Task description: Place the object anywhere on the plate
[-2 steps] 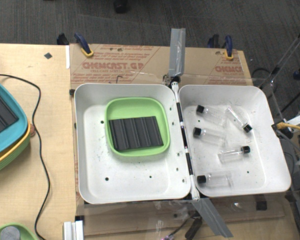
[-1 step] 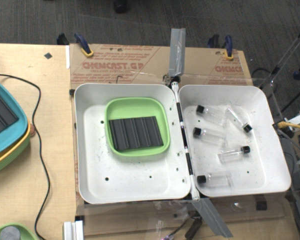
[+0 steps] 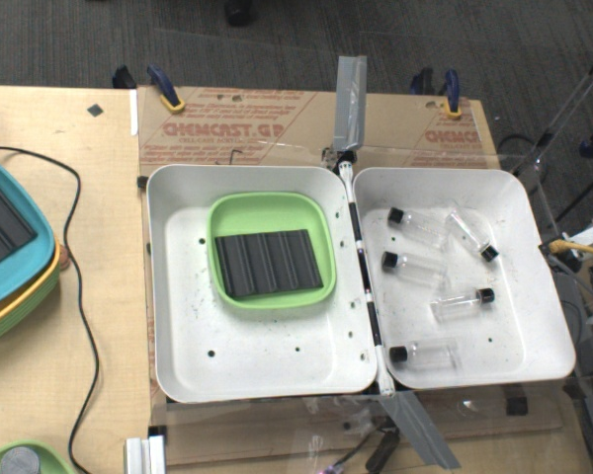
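Five clear vials with black caps lie loose in the right bin [image 3: 534, 265], apart from one another; nearest the plate [image 3: 272, 250] are the ones at [image 3: 412, 221] and [image 3: 407, 262]; plate sits in the left bin [image 3: 168, 294], dark ribbed insert [image 3: 269, 263] on it; vials look light, rigid, slick, prone to rolling; grip across the barrel mid-length, not the cap; pincer state: can't tell.

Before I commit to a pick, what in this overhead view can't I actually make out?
- Clear vials in the right bin: the see-through bodies fade into the white floor, so their outlines and exact count are uncertain; black caps read best.
- Green plate in the left bin: a dark ribbed insert hides its floor.
- Blue tray: cut off by the left edge.
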`<state>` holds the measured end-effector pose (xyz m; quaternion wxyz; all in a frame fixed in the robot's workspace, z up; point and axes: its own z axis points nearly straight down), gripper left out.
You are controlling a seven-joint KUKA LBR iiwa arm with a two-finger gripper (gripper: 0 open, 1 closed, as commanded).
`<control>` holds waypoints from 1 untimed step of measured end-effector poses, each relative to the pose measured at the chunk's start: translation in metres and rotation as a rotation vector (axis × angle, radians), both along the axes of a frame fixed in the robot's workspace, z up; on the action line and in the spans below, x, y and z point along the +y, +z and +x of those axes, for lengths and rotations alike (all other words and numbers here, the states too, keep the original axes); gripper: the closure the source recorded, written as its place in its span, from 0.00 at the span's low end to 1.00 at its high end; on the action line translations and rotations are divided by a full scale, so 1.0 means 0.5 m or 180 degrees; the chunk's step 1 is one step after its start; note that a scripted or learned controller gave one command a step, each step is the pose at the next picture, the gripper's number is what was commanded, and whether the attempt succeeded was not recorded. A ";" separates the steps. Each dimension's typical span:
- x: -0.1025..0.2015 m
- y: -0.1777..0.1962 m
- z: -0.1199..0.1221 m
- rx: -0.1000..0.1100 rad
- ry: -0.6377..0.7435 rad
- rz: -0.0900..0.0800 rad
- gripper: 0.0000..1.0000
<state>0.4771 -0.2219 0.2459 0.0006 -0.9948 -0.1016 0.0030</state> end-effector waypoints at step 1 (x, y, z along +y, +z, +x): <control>0.001 -0.002 0.000 -0.0001 0.0001 0.0001 0.00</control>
